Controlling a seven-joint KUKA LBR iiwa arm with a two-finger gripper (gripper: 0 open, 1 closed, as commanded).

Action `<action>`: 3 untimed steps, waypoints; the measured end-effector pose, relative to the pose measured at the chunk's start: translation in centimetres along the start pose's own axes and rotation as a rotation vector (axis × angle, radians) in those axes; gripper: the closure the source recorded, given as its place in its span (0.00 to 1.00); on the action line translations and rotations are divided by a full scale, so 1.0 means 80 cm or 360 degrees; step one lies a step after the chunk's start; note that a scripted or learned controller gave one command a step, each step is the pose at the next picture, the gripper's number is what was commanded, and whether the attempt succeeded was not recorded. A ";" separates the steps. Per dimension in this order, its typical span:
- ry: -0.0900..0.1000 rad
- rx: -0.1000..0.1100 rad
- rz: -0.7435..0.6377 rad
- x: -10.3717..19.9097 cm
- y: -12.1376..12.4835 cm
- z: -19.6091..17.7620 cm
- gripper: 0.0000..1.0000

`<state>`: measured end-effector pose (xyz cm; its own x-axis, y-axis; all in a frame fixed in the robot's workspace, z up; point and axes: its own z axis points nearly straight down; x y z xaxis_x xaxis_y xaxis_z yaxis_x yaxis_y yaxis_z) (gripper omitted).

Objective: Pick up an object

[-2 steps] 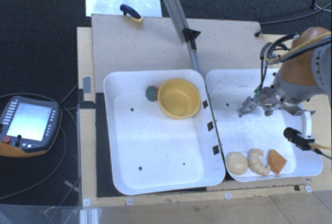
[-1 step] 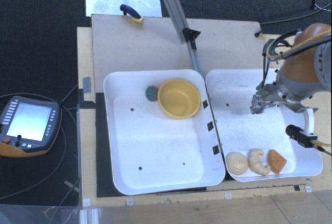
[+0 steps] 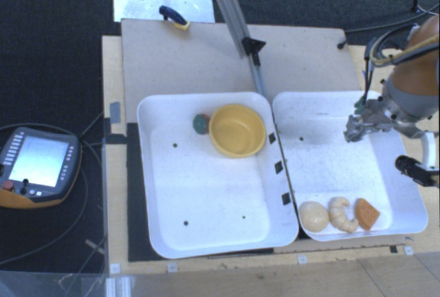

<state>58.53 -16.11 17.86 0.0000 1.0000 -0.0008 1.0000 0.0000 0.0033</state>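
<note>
A yellow bowl sits at the back right of the left bin, with a small dark green ball touching its left side. Along the front edge of the right bin lie a beige egg-shaped piece, a pale croissant-like piece and an orange wedge. My gripper hangs over the right bin's back right part, well behind those three pieces. Nothing shows between its fingers, and their spread is too small to read.
A grey metal pole slants from the top down to the gap between the bins. A teach pendant lies left of the bench. A blue and yellow clamp sits at the board's back edge.
</note>
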 end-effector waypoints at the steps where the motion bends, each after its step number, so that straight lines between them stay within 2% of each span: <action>1: 0.0000 -0.0003 -0.0001 0.000 0.001 -0.066 1.00; 2: 0.0002 0.0004 -0.0005 0.053 0.003 -0.071 1.00; 3: 0.0003 0.0004 -0.0009 0.129 0.016 -0.066 1.00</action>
<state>59.79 -5.82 23.10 -0.0054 1.0000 0.0011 1.0000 0.0054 0.0008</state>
